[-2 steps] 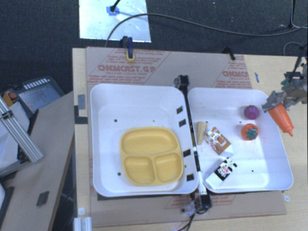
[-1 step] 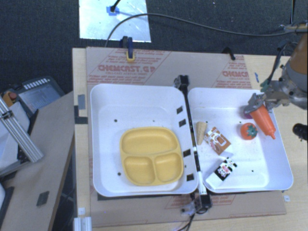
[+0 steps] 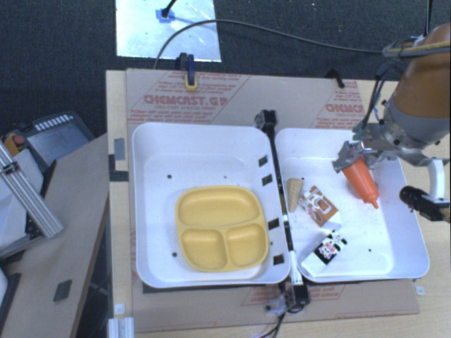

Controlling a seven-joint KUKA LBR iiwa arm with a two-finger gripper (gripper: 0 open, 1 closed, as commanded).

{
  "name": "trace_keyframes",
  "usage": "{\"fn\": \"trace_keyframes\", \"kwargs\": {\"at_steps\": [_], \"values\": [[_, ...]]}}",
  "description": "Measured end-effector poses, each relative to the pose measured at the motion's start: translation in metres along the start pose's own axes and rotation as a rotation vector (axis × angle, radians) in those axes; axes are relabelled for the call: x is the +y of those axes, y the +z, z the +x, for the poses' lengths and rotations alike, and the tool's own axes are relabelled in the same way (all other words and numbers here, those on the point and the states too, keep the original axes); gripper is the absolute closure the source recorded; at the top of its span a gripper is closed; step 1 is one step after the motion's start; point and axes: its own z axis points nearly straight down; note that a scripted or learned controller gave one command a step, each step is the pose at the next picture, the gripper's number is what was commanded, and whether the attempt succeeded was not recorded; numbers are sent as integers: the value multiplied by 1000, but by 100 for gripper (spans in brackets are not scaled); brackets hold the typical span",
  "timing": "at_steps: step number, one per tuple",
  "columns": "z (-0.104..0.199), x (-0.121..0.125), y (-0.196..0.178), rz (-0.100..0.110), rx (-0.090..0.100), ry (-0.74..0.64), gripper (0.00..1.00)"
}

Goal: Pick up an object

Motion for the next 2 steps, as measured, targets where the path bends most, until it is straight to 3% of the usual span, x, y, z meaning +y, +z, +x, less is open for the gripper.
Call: {"fn": "trace_keyframes", "kwargs": {"at_steps": [2], "values": [[111, 15, 10, 1, 0, -1, 100]]}}
